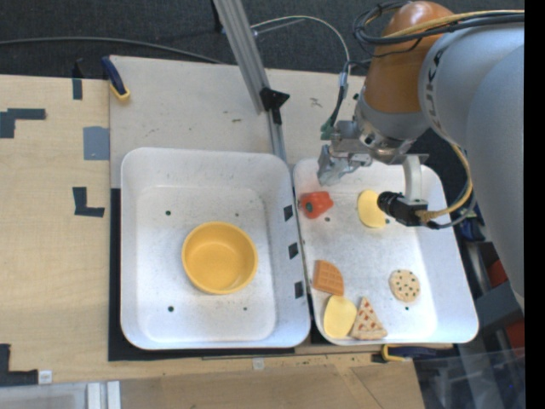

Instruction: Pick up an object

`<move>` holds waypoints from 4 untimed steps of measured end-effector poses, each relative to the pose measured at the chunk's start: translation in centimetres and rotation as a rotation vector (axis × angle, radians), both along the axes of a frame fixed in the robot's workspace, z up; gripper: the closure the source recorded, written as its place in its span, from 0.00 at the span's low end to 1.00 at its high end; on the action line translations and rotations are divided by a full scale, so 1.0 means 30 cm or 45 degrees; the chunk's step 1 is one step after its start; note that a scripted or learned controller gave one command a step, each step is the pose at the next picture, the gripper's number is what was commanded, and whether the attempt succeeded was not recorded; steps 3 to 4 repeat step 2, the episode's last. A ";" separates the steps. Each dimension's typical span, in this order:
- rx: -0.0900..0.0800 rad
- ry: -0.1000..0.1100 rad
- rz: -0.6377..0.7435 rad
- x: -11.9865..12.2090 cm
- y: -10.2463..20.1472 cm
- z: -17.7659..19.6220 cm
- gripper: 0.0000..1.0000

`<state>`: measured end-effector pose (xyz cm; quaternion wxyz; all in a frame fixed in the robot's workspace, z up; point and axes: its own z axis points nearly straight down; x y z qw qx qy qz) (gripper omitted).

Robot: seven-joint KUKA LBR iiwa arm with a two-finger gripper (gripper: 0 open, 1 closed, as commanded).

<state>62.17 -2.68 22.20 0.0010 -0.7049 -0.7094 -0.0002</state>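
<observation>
**Gripper poised over the far corner of the right bin**

The grey arm reaches in from the right, its orange band above the wrist, and the gripper hangs over the far left corner of the right bin. Whether it is open or closed cannot be told from this angle, and nothing can be seen in its grasp.

Just below the gripper, apart from it, a small red and orange toy lies on the bin floor near the left wall. To its right sits a pale yellow piece, touching a black part of the arm's fittings. Nearer the front of the bin lie a brown waffle, a yellow wedge, a pizza slice just beside it, and a chocolate-chip cookie off to the right.

The left bin holds a yellow bowl, upright, near its middle. Both bins rest on the table, and a grey metal bar slants down from the top toward the gap between them.
</observation>
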 end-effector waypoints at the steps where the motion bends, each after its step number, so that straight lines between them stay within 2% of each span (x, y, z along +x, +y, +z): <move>1: 0.000 0.000 0.001 0.064 0.171 -0.026 1.00; 2: 0.001 -0.001 0.001 0.089 0.351 0.022 1.00; 4: 0.001 -0.001 0.001 0.089 0.351 0.022 1.00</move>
